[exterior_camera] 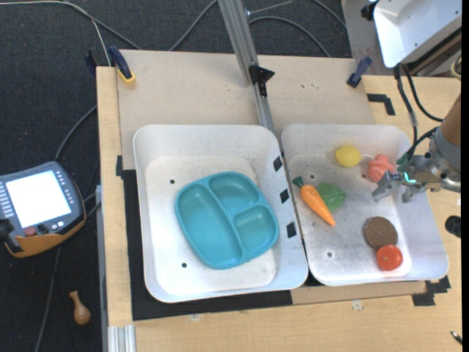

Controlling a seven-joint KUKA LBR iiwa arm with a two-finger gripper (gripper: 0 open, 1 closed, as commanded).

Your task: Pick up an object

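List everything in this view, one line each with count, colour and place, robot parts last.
bins: two, white, side by side on the bench
divided plate: one, teal, in the left bin
carrot: one, orange, right bin, left side
green item: one, green, touching the carrot
lemon: one, yellow, right bin, far side
pink item: one, pinkish orange, beside the gripper
brown disc: one, brown, right bin, near side
tomato: one, red, right bin's near corner
gripper: one, grey, over the right bin's right side
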